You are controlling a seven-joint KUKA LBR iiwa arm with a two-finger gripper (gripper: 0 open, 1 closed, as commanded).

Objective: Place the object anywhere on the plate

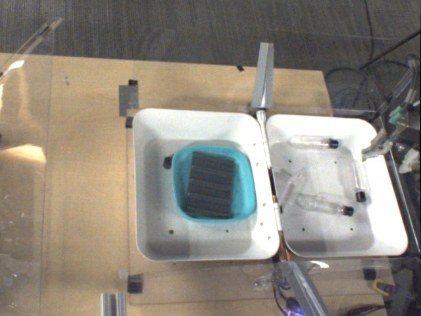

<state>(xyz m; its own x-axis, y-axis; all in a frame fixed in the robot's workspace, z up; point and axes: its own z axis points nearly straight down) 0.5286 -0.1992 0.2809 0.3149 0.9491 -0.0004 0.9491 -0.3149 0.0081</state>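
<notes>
- Camera view, arm: from my station little of the arm can be seen. Far to the right of the teal plate (pixel 245 188), over the right-hand rim of the right bin (pixel 388 242), a pale slanted tip pokes in from the cluttered edge. I take that for the gripper (pixel 376 149), though the picture is too murky there to be sure.
- Its state I cannot tell. Nothing is visibly held at that tip.
- It sits well apart from the plate, with the seam between the bins lying between them.
- Camera view, task thing: the dark ribbed block (pixel 210 185) lies flat on the plate, roughly at the plate's middle, inside the left bin (pixel 148 176).
- Its long axis runs from the plate's far edge to its near edge, tilted a little so the far end leans toward the right bin. The ribs cross it the short way.
- A small dark bit (pixel 168 163) sits against the plate's left rim.
- Right of the plate, in the right bin, clear black-capped tubes (pixel 316 141) lie scattered at different angles.
</notes>
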